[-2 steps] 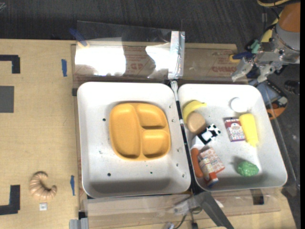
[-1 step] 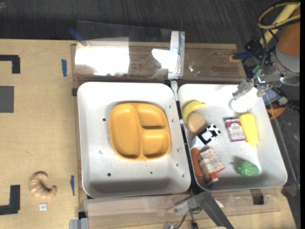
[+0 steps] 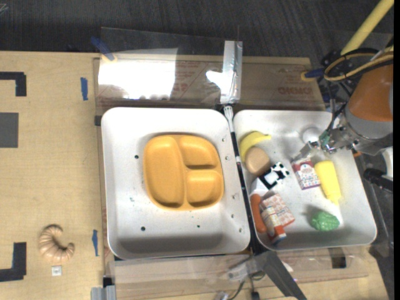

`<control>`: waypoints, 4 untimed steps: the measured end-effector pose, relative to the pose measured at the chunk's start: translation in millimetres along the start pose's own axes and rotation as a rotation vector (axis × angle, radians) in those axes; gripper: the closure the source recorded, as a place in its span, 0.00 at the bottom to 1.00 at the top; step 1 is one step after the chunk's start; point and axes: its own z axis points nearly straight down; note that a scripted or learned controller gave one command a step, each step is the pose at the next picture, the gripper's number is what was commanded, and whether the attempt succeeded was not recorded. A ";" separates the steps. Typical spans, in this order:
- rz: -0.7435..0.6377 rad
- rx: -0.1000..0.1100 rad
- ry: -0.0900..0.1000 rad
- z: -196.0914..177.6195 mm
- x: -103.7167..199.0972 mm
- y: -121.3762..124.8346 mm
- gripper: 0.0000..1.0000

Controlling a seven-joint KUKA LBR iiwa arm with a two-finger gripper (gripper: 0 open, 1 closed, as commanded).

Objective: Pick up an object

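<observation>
The two-finger gripper (image 3: 320, 144) hangs over the upper right part of the right-hand shallow white bin (image 3: 369, 220), below the grey arm with its orange band (image 3: 373, 99), which enters from the right edge. Whether the gripper is released, clenched or grasping cannot be told at this scale, and no object is seen held in it.

Candidate objects for picking all lie in the right-hand bin. A long yellow corn-like piece (image 3: 328, 179) lies just below and slightly right of the gripper, apart from it. A small red-and-white printed packet (image 3: 306, 174) rests just beside the yellow piece, on its left. A green, knobbly rounded object (image 3: 325, 220) sits near the bin's lower right corner. A yellow rounded object (image 3: 253, 141) lies at the bin's upper left, touching a tan bun-shaped object (image 3: 257, 160) directly below it. A small black-and-white checked block (image 3: 274, 175) lies near the bin's centre. A printed red-and-white carton (image 3: 277, 211) lies at the lower left, beside an orange-red elongated piece (image 3: 257, 212) against the bin's left wall.

The left-hand shallow white bin (image 3: 119, 167) holds an orange-yellow plastic tray with three compartments (image 3: 183, 170), roughly centred. On the wooden bench surface (image 3: 44, 167), well apart from both bins at lower left, lies a tan curled croissant-shaped object (image 3: 56, 242).
</observation>
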 end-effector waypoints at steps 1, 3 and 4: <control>0.033 -0.010 -0.003 4.4 15.0 -38.7 0.00; 0.031 -0.016 -0.003 -7.4 16.2 -35.7 1.00; 0.031 -0.012 -0.001 -5.3 16.7 -36.9 0.00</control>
